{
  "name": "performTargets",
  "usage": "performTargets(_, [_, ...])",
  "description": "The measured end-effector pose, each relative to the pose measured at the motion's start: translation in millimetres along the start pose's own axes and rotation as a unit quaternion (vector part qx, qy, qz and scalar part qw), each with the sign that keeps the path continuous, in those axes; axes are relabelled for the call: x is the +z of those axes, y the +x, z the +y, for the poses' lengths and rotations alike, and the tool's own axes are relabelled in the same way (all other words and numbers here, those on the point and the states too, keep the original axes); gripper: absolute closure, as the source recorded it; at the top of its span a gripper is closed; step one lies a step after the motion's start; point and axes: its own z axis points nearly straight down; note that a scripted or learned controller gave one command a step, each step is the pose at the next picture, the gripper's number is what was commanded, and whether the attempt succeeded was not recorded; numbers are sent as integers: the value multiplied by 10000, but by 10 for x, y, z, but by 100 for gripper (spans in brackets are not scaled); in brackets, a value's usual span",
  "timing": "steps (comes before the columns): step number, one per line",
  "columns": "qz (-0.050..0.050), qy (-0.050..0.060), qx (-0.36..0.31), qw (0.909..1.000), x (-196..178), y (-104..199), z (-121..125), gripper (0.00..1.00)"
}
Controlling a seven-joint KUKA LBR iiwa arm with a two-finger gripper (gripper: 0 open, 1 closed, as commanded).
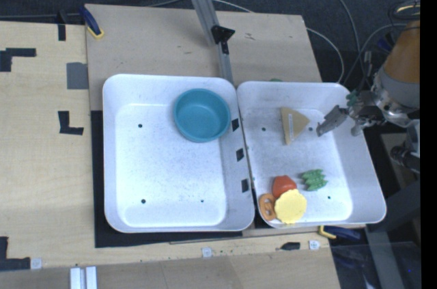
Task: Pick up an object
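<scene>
Hand (336,119) beside wedge (293,124); toys (292,195) apart.

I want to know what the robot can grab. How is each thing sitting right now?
Blue bowl: upright in the left bin, at its back.
Tan wedge: lying flat in the right bin.
Green toy: lying loose, apart from the others.
Red piece: touching the yellow piece.
Orange ring: against the bin's front rim.
Gripper: over the right bin, holding nothing.
</scene>
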Motion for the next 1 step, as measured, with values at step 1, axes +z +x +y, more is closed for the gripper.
performTargets(1, [1,0,-2,10000,441,7,46,0])
